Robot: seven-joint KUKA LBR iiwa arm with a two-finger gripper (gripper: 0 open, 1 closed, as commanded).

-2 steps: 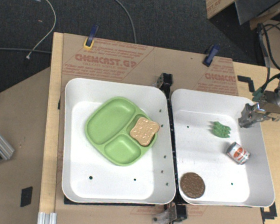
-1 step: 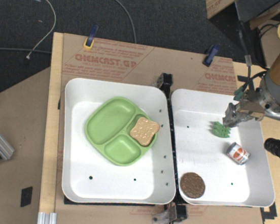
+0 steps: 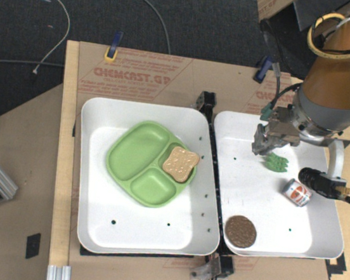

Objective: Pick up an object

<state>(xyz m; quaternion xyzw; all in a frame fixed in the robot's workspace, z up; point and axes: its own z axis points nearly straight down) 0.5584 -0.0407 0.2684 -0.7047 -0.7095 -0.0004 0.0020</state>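
Observation:
In the right bin lie a small green leafy toy, a red and white can on its side, and a brown round patty near the front rim. My gripper hangs low over the bin's back part, just left of the green toy and close to touching it. Nothing is visibly held. The grey and orange arm reaches in from the upper right.
The left bin holds a green divided plate with a slice of toast on its right edge. A black cable fitting juts out beside the can. Blue clamps grip the cardboard's back edge.

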